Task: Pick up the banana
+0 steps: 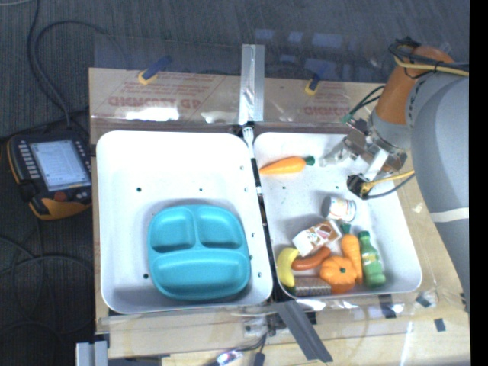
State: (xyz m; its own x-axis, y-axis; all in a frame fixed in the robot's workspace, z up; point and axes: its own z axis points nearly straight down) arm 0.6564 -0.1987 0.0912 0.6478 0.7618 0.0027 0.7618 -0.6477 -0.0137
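From the camera view, looking down at a slant, two white bins sit side by side on the table (114, 82). The left bin (122, 166) holds a blue divided plate (200, 252) in its near half. The right bin (396, 227) holds a carrot (284, 165) lying alone near its far left corner, and a crowded heap of toy food in its near part.

The banana (286, 268) lies at the left edge of that heap, close to the wall that divides the bins. Just a curved yellow stretch of it shows; a white carton (317, 237) and a red sausage (313, 261) lie against or over its right side, and a small orange pumpkin (340, 272), a second carrot (351, 248) and a green bottle (370, 259) crowd in further right. A small white cup (338, 207) sits just beyond the heap.

The gripper (364, 165) hangs over the far right part of the right bin, well apart from the banana. Whether it is apart or together I cannot tell, and nothing visible sits in it.

The banana is likely a light, stiff plastic toy with a smooth, somewhat slippery skin. The best hold is probably across its narrow width at the exposed left curve, where one side is clear of neighbours. The nearby wall and the carton leave little room, so a slip or a grab of the sausage is a risk.
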